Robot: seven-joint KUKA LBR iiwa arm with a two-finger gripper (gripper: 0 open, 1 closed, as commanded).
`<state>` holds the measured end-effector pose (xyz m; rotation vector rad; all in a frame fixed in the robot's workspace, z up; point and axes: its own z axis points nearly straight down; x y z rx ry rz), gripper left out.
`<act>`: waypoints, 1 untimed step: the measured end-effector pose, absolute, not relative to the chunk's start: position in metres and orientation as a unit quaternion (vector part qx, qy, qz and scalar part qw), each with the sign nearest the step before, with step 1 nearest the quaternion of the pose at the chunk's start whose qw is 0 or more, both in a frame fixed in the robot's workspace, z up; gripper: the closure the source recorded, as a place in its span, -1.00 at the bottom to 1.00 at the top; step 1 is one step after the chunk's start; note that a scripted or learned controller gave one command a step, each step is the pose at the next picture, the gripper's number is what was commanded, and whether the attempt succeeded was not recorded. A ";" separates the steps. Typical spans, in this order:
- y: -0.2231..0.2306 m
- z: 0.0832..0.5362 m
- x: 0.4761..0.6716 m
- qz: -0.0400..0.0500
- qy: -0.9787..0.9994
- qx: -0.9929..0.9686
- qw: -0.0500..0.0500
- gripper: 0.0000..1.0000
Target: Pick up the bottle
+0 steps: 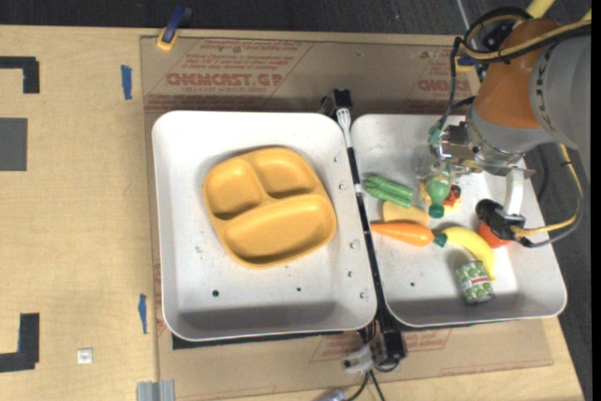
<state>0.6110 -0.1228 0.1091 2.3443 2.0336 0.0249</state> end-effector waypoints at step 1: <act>-0.094 0.196 0.550 0.000 0.504 0.864 0.000 1.00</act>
